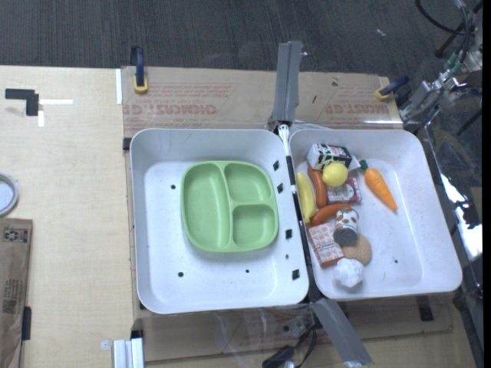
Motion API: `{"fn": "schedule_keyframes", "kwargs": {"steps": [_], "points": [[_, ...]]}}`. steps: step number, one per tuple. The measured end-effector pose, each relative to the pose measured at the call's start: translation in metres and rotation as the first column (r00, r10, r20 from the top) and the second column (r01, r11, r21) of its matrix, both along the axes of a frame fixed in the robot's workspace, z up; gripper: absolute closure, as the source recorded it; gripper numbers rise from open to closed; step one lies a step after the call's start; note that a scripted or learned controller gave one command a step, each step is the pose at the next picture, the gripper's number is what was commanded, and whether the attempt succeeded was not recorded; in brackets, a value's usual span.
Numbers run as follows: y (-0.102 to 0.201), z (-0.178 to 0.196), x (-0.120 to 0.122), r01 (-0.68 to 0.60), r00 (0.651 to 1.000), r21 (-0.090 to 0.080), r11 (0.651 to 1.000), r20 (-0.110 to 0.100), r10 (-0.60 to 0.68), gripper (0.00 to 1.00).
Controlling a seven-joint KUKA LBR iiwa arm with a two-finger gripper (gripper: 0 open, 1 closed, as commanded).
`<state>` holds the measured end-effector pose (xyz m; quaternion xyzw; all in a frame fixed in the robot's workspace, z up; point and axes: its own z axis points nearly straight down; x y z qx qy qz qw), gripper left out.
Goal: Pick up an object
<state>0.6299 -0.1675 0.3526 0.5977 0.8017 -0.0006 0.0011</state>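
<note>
A: Where's the stuff?
B: Rt bin [430, 205]: carrot [380, 188], lemon [335, 175], banana [305, 195], milk carton [328, 156], all bunched near its left wall. Left bin [153, 228] holds green tray [229, 205].
A: Pincer?
B: Can't tell.

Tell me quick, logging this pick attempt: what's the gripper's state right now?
Gripper: cannot be told from the camera view. Nothing looks lifted: the carrot and the lemon lie in the right bin.

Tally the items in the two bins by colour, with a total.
Green: 1, divided plastic tray
Orange: 1, toy carrot
Yellow: 2, banana, lemon
White: 1, crumpled ball
Red: 2, sausage, flat packet
Total: 7; the remaining pile pieces are unclear.
</note>
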Motion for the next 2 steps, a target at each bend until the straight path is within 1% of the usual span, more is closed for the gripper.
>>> {"fn": "schedule_keyframes", "kwargs": {"steps": [1, 2], "points": [[0.011, -0.113, 0.024, -0.114, 0.993, 0.001, 0.993, -0.002, 0.114, 0.00], [-0.015, -0.253, 0.007, -0.101, 0.995, 0.000, 0.995, 0.003, 0.101, 0.00]]}}
